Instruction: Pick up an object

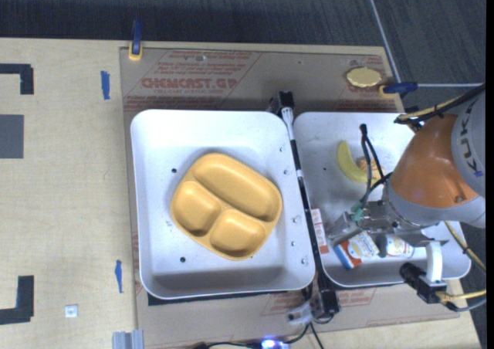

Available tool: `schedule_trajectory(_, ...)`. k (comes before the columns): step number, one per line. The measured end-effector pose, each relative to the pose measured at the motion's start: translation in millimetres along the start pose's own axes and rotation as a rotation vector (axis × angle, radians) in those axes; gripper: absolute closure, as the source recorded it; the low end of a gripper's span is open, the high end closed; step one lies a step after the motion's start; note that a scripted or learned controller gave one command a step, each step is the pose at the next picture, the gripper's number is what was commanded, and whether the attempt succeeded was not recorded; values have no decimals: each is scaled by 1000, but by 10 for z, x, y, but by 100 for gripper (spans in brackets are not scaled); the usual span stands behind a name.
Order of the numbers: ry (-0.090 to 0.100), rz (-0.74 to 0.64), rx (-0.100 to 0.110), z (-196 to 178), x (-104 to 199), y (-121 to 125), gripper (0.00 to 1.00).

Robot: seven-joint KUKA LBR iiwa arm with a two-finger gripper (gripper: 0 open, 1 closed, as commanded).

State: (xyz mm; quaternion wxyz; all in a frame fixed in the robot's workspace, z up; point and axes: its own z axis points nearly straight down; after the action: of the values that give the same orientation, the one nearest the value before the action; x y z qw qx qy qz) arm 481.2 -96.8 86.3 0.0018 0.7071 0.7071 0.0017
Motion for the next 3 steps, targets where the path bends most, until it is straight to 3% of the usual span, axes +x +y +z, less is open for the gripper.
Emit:
schedule_trajectory(1, -2, 1, -6, -107, -5, 20, 100)
schedule_trajectory(2, -2, 1, -6, -106, -4, 19, 0)
schedule_trajectory(3, 1, 0, 3, 2, 11, -10, 0)
